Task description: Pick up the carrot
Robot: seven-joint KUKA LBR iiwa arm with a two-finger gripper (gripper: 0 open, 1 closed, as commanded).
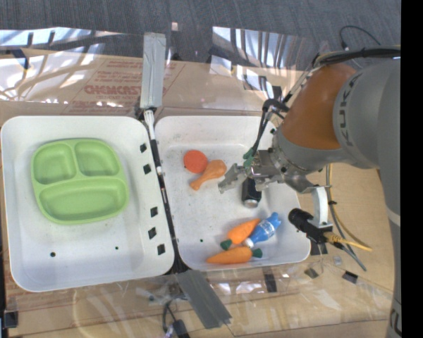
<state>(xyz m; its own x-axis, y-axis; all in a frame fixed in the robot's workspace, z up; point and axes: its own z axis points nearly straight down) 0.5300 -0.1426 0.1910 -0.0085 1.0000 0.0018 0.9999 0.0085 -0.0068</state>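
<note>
At the bottom of the frame, close to the lower rim of the right bin [197,263], lies a carrot [229,256], on its side with its green end pointing right. Just above it sits a second, shorter carrot [241,232], tilted, its green tip at lower left; its upper right end touches a small blue and white bottle [265,229] that slants toward the upper right.

Further up, mid-bin, the gripper [249,190] hangs over the white floor, a dark cylinder-like part pointing down beside a grey finger that reaches left. Nothing shows between the fingers, though from this angle whether they stand apart or together is hard to say. The gripper is apart from both carrots, above them in the frame.

Left of the gripper lies a tan drumstick-shaped toy [208,174], touching a round red-orange piece [194,161] at its upper left.

The arm [338,111], grey with its orange band, fills the right side.

In the left bin [14,210] rests a green divided plate [79,180], toward the upper left.
</note>
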